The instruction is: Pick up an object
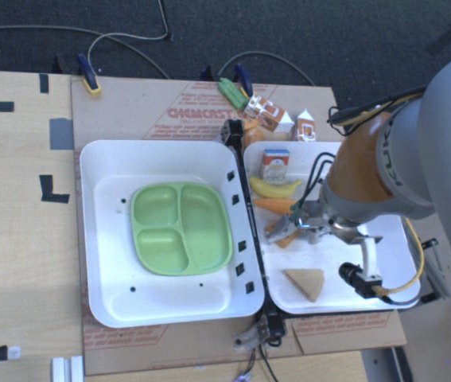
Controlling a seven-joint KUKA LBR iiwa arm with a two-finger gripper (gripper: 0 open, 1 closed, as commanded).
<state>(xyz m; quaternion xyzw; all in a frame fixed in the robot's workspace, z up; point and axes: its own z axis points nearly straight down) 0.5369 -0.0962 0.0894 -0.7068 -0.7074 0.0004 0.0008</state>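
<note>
The tool (282, 231) is seen low in the right bin (400, 293), fingers parted around the carrot (277, 206) (grip unclear). Bare floor is left behind it; the divider edge lies just ahead.

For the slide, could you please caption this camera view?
Grey arm's gripper low over the orange carrot in the right white bin; green divided plate in the left bin.

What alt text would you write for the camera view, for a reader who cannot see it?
A grey robot arm with an orange band lowers its gripper over a carrot in the right white bin, beside a banana, a small carton and a bread wedge. The left bin holds a green divided plate.
</note>
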